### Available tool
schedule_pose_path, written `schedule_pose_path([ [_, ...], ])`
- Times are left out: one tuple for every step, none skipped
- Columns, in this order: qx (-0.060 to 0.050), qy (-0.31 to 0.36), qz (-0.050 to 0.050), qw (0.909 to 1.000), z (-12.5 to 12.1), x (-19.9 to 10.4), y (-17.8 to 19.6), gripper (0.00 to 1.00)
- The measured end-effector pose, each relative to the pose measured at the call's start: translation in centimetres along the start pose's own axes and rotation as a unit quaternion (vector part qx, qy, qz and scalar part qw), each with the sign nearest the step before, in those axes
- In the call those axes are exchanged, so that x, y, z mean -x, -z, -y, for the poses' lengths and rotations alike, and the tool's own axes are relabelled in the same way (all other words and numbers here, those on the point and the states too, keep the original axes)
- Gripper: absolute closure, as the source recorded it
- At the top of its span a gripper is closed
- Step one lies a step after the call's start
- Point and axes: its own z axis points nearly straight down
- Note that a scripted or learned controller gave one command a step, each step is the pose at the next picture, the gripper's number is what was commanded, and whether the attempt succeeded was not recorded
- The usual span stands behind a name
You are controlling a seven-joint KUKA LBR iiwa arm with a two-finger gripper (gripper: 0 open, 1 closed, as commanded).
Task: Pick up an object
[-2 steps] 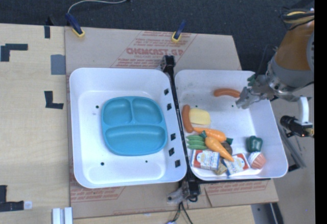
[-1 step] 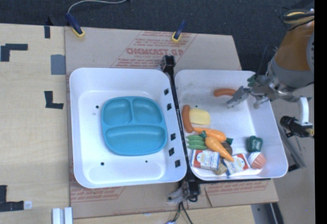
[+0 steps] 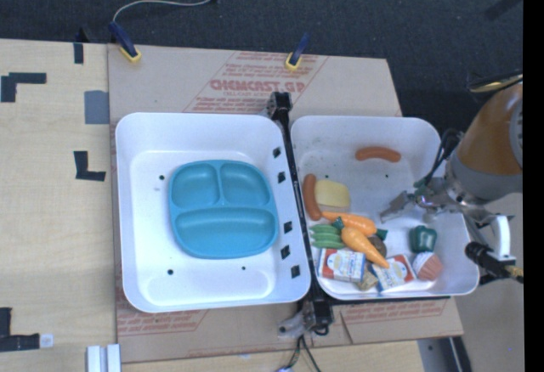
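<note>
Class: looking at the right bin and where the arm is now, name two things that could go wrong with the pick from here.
1. The toys lie heaped and touching near the front wall, so closing on one, say a carrot, may catch or shove a neighbour.
2. The gripper sits low near the pile; a sideways move could knock pieces about.

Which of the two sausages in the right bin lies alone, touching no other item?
The sausage near the far wall lies alone on bare floor. The other sausage, by the divider, rests against the yellow cheese block.
</note>
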Motion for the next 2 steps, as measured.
schedule_pose_path([
  [0.005,0.001,0.001,1.0,4.6,-0.1,-1.0,0.0],
  [0.003,0.001,0.001,1.0,-2.2,-7.0,14.3,0.0],
])
